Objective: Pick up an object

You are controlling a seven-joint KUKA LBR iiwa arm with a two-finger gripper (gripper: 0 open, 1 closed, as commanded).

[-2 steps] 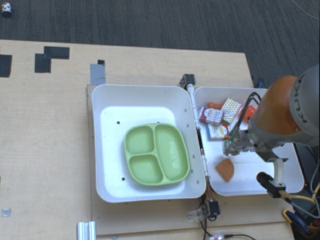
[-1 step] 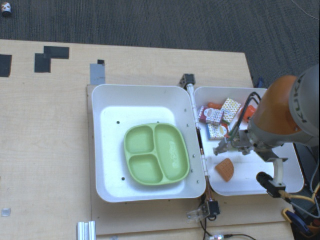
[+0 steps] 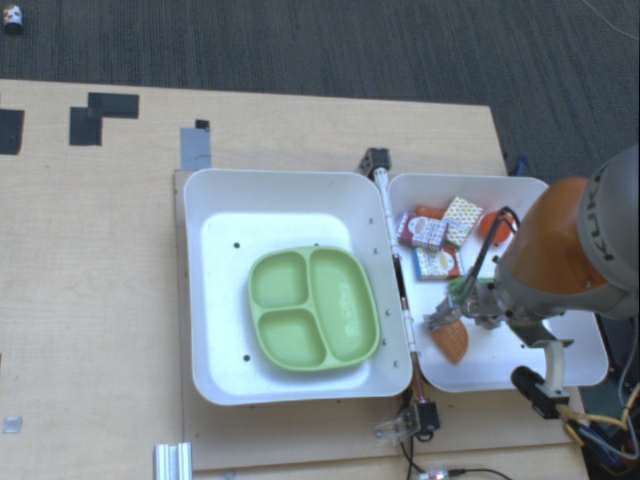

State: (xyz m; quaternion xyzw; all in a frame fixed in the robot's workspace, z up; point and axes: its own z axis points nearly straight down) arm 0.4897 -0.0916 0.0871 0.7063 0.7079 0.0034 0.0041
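My gripper [image 3: 452, 313] hangs low over the right bin [image 3: 590, 363], near its left wall. The grey arm with its orange band [image 3: 550, 243] covers much of that bin. Just below the gripper lies an orange, rounded object [image 3: 453, 343], touching or nearly touching the gripper's tip. A small green piece [image 3: 458, 290] shows right by the gripper. Further back in the bin lie a purple-and-white box [image 3: 423, 232], a pale patterned box [image 3: 462, 215], a small white-and-red packet [image 3: 437, 262] and a red-orange item [image 3: 430, 211].
The left bin [image 3: 215, 268] holds a light green divided plate [image 3: 313, 308] with three compartments. A black clamp [image 3: 376, 160] sits at the far end of the wall between the bins. Cables and a connector [image 3: 415, 420] lie at the bench's front edge.
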